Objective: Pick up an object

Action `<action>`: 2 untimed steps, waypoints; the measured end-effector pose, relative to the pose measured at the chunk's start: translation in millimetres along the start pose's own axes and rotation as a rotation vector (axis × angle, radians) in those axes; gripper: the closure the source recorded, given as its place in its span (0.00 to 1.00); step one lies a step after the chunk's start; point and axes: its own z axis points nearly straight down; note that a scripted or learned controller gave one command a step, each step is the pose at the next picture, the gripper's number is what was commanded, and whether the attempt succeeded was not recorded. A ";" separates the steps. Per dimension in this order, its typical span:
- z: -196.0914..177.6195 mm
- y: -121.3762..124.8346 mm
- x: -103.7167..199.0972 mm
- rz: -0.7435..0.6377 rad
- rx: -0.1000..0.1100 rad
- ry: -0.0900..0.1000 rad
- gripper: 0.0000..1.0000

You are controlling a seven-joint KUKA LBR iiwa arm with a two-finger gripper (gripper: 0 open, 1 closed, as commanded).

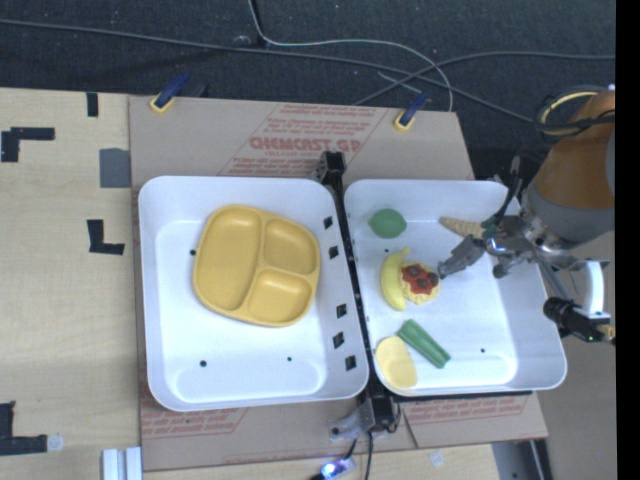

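One fixed camera above my bench, looking down at a slant. Far edge of the scene is at frame top: dark carpet with black cables (330,48), then the brown cardboard sheet (300,138). Both shallow white plastic bins sit mid-frame, left bin (165,298) and right bin (500,348), fully in view. Mid-range framing, light wooden bench top (60,298) visible at left. My grey arm with orange band (580,168) enters from frame right.

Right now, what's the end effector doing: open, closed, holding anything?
End effector: over the right bin, beside the yellow-and-red toy; open or closed cannot be told.
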 end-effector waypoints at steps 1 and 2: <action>45.5 -6.8 -1.2 0.001 0.004 0.000 0.00; 98.1 -7.0 -0.6 -0.001 0.000 -0.001 0.00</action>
